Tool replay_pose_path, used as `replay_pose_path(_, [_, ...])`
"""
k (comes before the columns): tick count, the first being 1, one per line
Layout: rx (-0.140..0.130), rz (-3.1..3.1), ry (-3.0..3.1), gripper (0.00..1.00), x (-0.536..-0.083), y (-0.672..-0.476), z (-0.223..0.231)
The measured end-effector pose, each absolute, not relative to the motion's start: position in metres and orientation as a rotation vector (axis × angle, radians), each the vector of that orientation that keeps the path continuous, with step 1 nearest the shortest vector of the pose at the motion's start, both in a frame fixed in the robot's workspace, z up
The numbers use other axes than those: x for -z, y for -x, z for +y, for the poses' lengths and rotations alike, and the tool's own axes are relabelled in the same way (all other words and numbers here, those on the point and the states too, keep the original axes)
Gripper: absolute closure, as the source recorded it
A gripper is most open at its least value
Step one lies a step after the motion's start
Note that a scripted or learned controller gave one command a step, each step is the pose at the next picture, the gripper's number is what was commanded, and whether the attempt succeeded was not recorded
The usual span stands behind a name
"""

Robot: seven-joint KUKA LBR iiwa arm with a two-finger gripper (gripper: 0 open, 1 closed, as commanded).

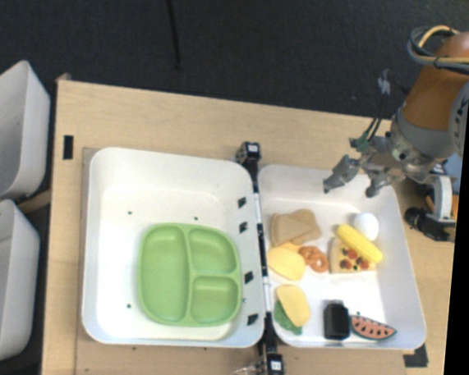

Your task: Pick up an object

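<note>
Gripper open, empty, above right bin far edge.

Pale wooden tabletop left of and below the gripper; dark carpeted floor beyond; two white moulded seats far left.

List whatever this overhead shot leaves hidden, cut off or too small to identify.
- Grey and orange arm: its upper part is cut off by the camera view's right edge.
- Small black block in the right white bin: too small and dark to identify.
- Green and yellow toy: its green part is mostly hidden beneath the yellow part.
- Gripper: anything directly beneath it is hidden.
</note>
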State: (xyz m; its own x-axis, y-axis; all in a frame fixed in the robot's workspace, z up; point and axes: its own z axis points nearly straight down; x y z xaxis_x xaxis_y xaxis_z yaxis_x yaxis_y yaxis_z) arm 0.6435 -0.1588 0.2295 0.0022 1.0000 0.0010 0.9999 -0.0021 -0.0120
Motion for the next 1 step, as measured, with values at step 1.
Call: replay_pose_path(1, [-0.001, -2.220, 2.222, 0.00, -0.2367, -0.6455, -0.1582])
